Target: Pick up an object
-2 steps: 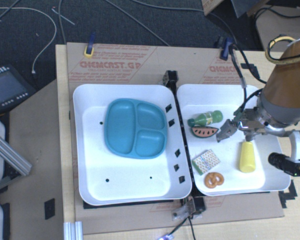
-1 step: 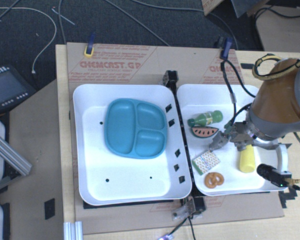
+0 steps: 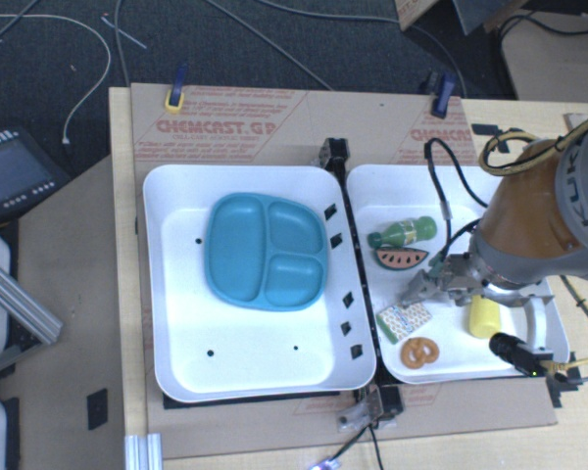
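My gripper [image 3: 423, 284] hangs low in the right bin [image 3: 451, 179], its metal fingers pointing left toward the bin's middle. Just under its tip lies a small patterned packet [image 3: 405, 319]. A pretzel [image 3: 419, 352] rests near the bin's front wall. A watermelon slice [image 3: 402, 258] and a green bottle [image 3: 404, 232] lie further back, to the left of the wrist. A yellow block [image 3: 484, 316] sits right beside the wrist, partly hidden by the arm. Nothing shows between the fingers.
The left bin [image 3: 176, 292] holds a blue divided plate [image 3: 267, 251]. A black divider with clips [image 3: 345, 262] runs between the bins. Cables loop over the right bin's back edge [image 3: 441, 164]. The arm's orange band [image 3: 529, 213] covers the bin's right side.
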Robot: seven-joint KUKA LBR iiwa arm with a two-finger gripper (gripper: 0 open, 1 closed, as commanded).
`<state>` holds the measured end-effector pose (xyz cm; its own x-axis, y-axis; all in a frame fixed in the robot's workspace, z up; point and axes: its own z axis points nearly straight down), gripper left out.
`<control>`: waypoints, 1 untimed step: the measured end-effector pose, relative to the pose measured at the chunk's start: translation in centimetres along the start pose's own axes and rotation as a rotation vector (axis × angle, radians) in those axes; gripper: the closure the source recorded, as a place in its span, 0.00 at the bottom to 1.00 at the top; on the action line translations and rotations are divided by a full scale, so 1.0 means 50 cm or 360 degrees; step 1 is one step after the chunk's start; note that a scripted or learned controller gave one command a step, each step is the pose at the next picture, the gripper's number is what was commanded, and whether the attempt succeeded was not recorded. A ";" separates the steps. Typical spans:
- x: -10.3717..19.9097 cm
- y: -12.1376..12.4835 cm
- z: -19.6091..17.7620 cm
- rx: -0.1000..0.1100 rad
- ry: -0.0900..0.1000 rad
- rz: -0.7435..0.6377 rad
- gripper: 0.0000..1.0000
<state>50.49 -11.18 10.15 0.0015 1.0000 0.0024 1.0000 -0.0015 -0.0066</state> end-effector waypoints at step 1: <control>0.001 0.003 -0.028 -0.0010 0.0000 -0.0001 1.00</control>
<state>50.63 -11.11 11.53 0.0008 1.0000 0.0022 1.0000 -0.0008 -0.0002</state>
